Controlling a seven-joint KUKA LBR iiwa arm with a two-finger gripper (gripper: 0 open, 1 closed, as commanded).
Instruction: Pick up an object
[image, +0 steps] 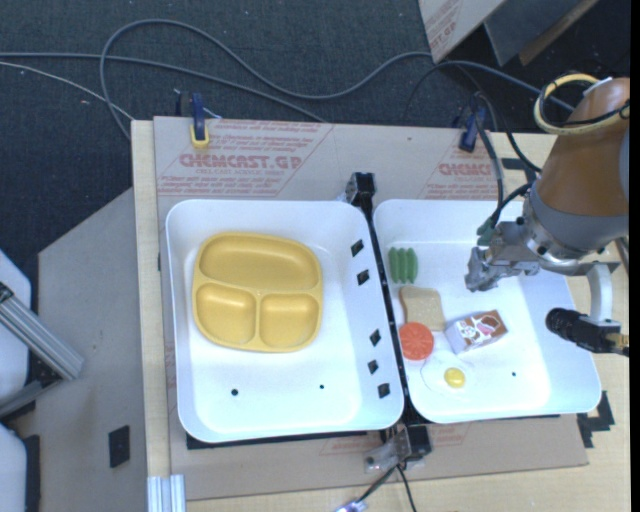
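The gripper (487, 272) hovers in the right bin (530, 400) above the small snack packet (476, 331); its fingers' state I cannot tell. Descending off-centre risks nudging the packet aside.

Red print reading roughly "CHEMCAST GP" on the board (240, 160) behind the left bin, same red print at right partly hidden, smaller lines unreadable

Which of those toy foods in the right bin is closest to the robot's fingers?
The small packet with the red-and-white label. It lies just below the gripper, while the green, tan, red and egg pieces sit farther left.
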